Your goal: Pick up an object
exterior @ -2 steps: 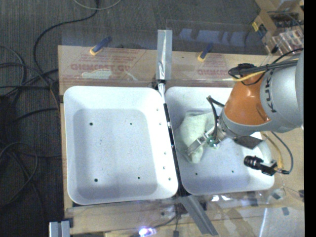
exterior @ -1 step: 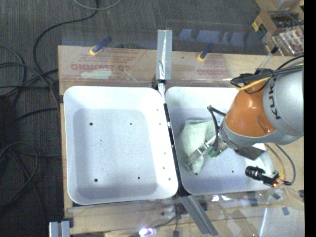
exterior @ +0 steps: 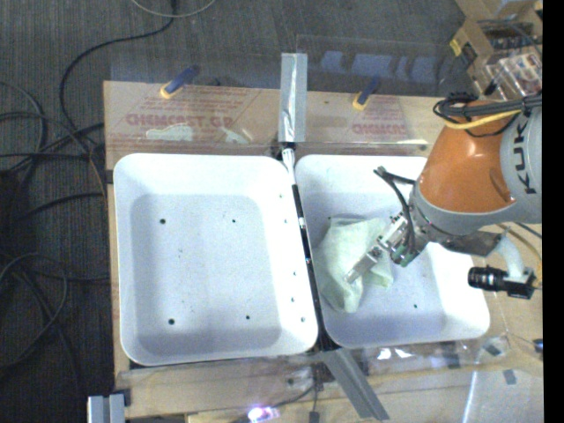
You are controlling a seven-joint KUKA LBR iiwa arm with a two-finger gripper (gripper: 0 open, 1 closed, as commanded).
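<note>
- Camera view looks down at a slant on two shallow white bins set side by side on a bench; the left bin [exterior: 141, 236] and the right bin [exterior: 458, 311] touch along their inner rims.
- Both bins are smooth plastic with rounded corners; the left one shows a few small dark dots on its floor.
- One object lies in the bins: a pale green cloth [exterior: 345, 256], soft and crumpled, bunched into an uneven lump at the left side of the right bin, close to the dividing rim.
- One arm [exterior: 467, 174] comes in from the right, rounded and glossy, orange above grey.
- One gripper [exterior: 374, 261] points down and left onto the cloth, its thin metal tip resting on or in the folds; whether it is released or clenched around the fabric cannot be told.
- Two clamps with blue and yellow handles sit on the board behind the bins: one [exterior: 176, 81] at left, one [exterior: 366, 92] at right.
- Several black cables [exterior: 53, 148] trail over the dark carpet at left.
</note>
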